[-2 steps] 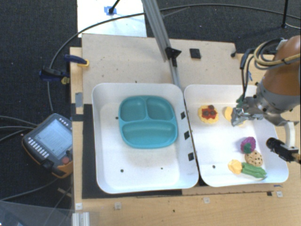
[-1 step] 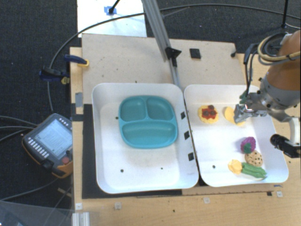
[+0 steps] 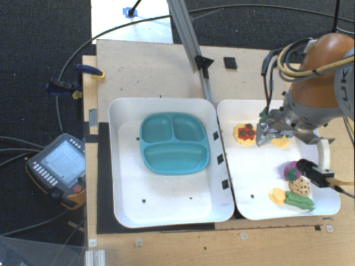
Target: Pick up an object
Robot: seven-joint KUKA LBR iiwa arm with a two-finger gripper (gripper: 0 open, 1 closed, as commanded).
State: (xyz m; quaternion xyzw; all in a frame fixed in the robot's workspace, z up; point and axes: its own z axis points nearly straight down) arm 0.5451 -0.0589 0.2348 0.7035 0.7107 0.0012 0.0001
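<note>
Pizza toy (image 3: 244, 133) in right bin (image 3: 250, 173), just left of gripper (image 3: 264, 135).

In the right bin we see small toy foods. A yellow piece topped with red (image 3: 244, 133) lies far left. A pale yellow piece (image 3: 280, 143) lies just right of it. Nearer, to the right, lie a purple item (image 3: 290, 171), a speckled cookie (image 3: 300, 187), a yellow lump (image 3: 277, 195) and a green vegetable (image 3: 300, 202).

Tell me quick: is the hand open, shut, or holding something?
Hand: cannot be told. It sits low in the right bin, beside the yellow-and-red toy food; nothing is seen gripped.
</note>
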